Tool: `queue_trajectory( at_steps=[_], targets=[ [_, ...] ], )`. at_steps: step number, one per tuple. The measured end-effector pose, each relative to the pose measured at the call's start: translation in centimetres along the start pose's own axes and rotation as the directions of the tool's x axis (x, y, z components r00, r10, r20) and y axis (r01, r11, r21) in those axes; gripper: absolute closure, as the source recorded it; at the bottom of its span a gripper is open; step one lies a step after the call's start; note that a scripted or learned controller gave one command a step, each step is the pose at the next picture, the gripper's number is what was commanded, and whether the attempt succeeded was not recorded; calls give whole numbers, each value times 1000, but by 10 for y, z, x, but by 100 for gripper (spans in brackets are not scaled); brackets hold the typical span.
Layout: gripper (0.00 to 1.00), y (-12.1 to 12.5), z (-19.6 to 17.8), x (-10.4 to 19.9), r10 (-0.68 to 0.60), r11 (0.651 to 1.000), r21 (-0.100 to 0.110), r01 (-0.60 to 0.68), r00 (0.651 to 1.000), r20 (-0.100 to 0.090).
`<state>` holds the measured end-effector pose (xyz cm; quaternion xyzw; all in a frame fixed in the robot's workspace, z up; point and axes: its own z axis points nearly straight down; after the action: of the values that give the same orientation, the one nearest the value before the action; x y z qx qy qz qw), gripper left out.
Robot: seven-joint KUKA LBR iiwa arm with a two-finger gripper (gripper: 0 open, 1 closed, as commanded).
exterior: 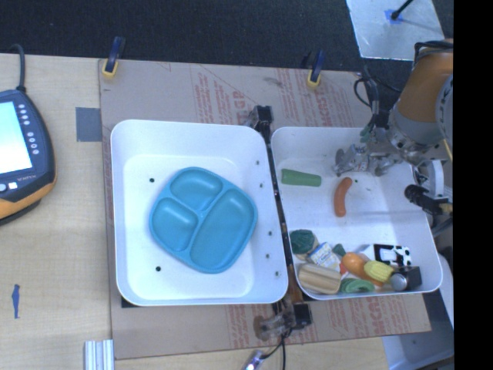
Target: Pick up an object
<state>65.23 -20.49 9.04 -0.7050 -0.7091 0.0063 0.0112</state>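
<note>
My gripper (356, 160) hangs over the back right part of the right bin (416, 220). It looks open, with nothing between its fingers. An orange-red sausage (341, 196) lies just in front of it, apart from it. A green stick (300, 179) rests to its left near the bin's left wall. Along the front of the bin is a heap: a dark green piece (302, 240), a bread roll (318, 278), an orange ball (353, 263), a yellow corn piece (377, 270) and a black-and-white item (391, 254).
The left bin (131, 276) holds a blue divided plate (204, 219). A hand-held control pendant (19, 156) lies on the bench at far left. Clamps (112, 58) hold the cardboard at the back edge.
</note>
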Motion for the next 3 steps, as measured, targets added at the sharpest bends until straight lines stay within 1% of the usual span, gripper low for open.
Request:
queue_trajectory(
  at_steps=[1, 2, 3],
  targets=[
    [0, 3, -1, 7, 1, 1000, -18, -1, 1000, 6],
    [0, -53, 1, 75, 0, 1000, -20, 1, 1000, 8],
    [100, -53, -10, 73, -3, 1000, -18, 3, 1000, 10]
  ],
)
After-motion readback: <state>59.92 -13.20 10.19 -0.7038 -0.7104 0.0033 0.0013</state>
